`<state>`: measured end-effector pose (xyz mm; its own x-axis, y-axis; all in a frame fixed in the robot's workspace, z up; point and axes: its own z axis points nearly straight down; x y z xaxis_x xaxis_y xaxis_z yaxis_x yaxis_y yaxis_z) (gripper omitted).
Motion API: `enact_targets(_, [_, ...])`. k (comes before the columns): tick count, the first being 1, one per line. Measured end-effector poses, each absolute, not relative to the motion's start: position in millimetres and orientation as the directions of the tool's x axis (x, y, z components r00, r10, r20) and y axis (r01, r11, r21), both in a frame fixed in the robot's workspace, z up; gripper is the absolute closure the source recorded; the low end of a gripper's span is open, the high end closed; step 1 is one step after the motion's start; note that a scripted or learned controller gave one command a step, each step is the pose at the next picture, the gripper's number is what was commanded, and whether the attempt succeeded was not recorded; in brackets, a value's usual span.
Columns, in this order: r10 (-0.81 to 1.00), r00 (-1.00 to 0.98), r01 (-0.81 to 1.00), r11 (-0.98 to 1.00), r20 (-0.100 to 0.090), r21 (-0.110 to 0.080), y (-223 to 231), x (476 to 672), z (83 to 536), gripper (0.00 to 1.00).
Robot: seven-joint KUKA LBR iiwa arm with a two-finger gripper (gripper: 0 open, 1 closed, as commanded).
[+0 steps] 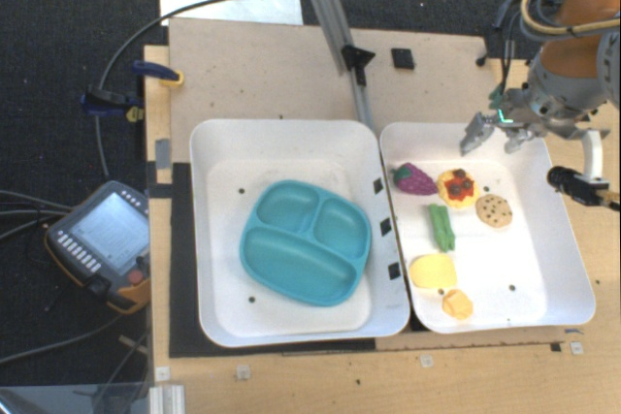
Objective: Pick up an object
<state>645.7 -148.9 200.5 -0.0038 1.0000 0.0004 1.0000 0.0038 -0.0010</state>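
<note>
Bins: two shallow white bins sit side by side on the table, their inner rims touching along the middle.
Left bin: holds one teal divided plate, three compartments, lying flat and slightly turned, toward the bin's centre and near edge.
Right bin: holds six small toy foods, all on its left half.
Far-left corner of right bin: purple grape bunch, just beside the inner rim.
Next to the grapes: small round pizza with red topping, near but apart from the grapes.
Right of the pizza: chocolate-chip cookie, just beside the pizza, lying flat.
Centre-left of right bin: green vegetable stick, lengthwise from far to near, just below the pizza.
Near-left of right bin: pale yellow rounded piece, with a smaller orange-yellow piece just beside it toward the near rim.
Claw: above the far edge of the right bin, its two fingers spread apart and released, nothing between them; well apart from the cookie and the pizza.
Arm: grey with an orange band, over the table's far-right corner.
</note>
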Motion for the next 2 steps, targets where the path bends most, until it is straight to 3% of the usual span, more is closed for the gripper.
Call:
enact_targets(1, [1.0,-0.004,1.0,0.004,0.0,0.002,-148.9,646.5,201.9,0.0])
enact_targets(2, [1.0,-0.006,1.0,0.006,-0.001,-0.001,-150.2,653.2,142.0,0.0])
